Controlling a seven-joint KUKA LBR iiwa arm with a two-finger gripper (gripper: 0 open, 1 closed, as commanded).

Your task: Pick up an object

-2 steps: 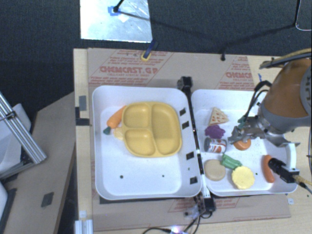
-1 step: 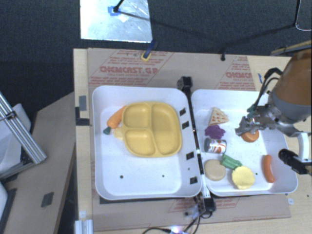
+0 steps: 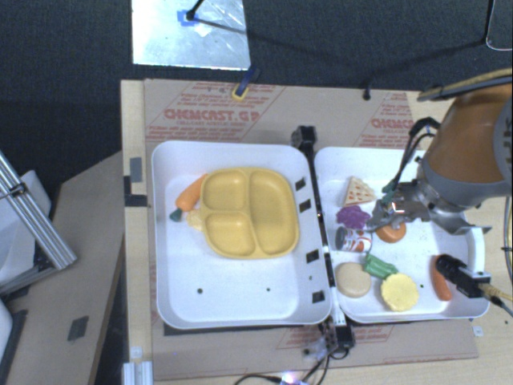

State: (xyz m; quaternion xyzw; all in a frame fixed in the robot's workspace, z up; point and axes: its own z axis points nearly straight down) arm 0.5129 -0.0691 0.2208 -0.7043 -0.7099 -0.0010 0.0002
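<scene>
While the arm (image 3: 473,147) reaches in from the right, it hangs low over the right bin.

Gripper (image 3: 387,212): low over the right bin's middle, just beside the purple toy and the orange slice; whether it is wide, narrow or holding anything cannot be told, as the wrist hides it.
Right bin (image 3: 337,163): white and shallow; holds a pizza wedge (image 3: 359,191), a purple toy (image 3: 353,216), a small can (image 3: 353,239), an orange slice (image 3: 391,233), a green piece (image 3: 378,265), a tan disc (image 3: 353,280), a yellow lump (image 3: 399,292) and a red-orange piece (image 3: 440,279) by the right wall.
Left bin (image 3: 172,295): white; holds a yellow plate (image 3: 244,212) with three sections, and a carrot (image 3: 189,194) touching the plate's left rim.
Divider (image 3: 317,215): the bins meet here, with black clips along the seam.
Surface: a pale wooden bench (image 3: 136,359), topped by a board (image 3: 216,112) with red print under both bins.
Room: dark carpet (image 3: 64,54) behind the bench; a shiny metal sheet (image 3: 191,22) lies on it with a thin black rod crossing it; a metal frame (image 3: 32,223) stands at the left edge.
</scene>
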